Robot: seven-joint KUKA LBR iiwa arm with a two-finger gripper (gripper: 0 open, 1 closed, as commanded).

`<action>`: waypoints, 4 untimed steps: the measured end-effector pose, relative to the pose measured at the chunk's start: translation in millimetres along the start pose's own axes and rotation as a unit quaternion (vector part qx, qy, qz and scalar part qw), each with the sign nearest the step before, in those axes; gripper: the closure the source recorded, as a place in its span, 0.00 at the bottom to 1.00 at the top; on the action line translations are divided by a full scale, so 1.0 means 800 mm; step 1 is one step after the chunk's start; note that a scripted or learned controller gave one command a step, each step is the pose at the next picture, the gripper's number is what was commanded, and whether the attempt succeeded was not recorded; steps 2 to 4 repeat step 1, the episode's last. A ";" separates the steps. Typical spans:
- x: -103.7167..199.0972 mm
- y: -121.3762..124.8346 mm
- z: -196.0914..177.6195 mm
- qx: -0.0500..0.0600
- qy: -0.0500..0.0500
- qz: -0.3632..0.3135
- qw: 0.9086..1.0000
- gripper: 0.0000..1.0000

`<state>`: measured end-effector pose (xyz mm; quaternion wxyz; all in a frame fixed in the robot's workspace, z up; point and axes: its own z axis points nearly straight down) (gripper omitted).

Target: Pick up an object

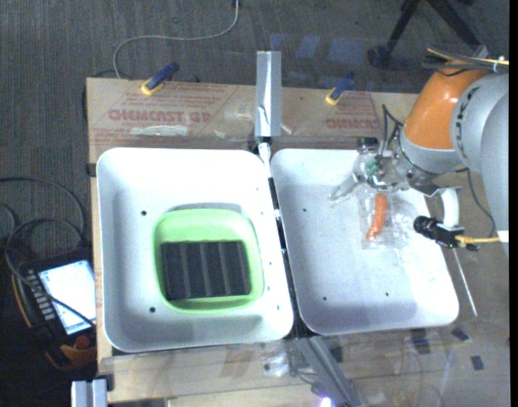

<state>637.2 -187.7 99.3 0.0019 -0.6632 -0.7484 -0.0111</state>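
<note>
- While the arm (462, 117) leans in from the right, its gripper (375, 170) hangs low over the far part of the right bin (343, 303), and I cannot tell from this high slanting camera how the fingers stand; the wrist hides them.
- Just below the gripper lies a clear plastic bag (379, 214) with an orange stick (377, 216) inside, perhaps a carrot-like toy. It sits in the right bin, toward the far right corner, and its upper end reaches up to about where the gripper is.
- Whether the bag is touched or merely near, I can't say.
- Over in the left bin (123, 227) rests a green tray (209, 227) with a dark slotted insert, well apart from the arm.
- By my guess the bag is light, limp and slick: film will crumple and slide between the fingers.
- Better to close across the orange stick at its middle, where there is something stiff to pinch, than on loose film at the edge.
</note>
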 end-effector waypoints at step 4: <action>0.023 0.037 -0.111 0.007 -0.009 -0.008 1.000 1.00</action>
